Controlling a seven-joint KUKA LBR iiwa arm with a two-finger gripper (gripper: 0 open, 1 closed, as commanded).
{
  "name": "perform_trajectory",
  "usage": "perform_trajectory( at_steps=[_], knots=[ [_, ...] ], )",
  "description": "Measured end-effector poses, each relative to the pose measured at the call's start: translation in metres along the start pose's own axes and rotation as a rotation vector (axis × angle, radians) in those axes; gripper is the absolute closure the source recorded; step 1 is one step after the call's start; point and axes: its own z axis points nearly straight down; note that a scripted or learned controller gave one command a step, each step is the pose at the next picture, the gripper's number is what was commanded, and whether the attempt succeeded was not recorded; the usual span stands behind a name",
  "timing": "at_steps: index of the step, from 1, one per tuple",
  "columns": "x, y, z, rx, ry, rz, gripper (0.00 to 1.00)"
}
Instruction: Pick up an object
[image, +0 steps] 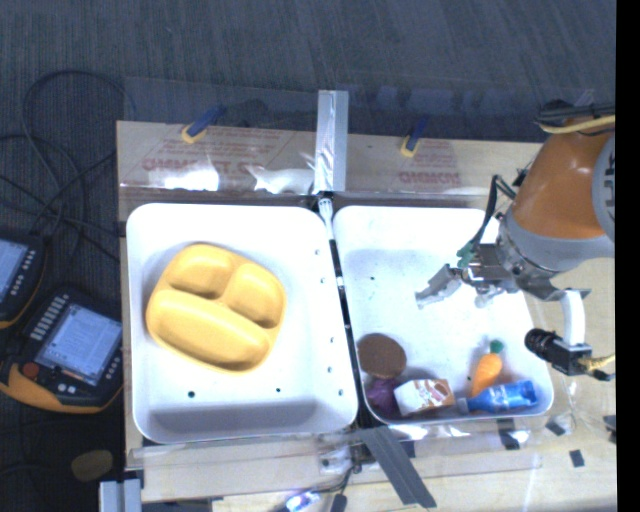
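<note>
Right bin (400, 235): gripper (452, 283) is seen above the bare middle floor, fingers spread apart, nothing between them. Along the near wall are grouped a brown disc (381, 353), purple item (379, 393), white packet (424, 395), toy carrot (486, 369) and blue bottle (506, 397). Left bin (160, 225): a yellow bread-shaped cushion (215, 305) is contained.
</note>
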Motion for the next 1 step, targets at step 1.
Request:
perform_trajectory(
  at_steps=[1],
  knots=[
    [-0.0751,-0.028,0.0309,-0.001,-0.002,-0.395,0.0]
  ],
)
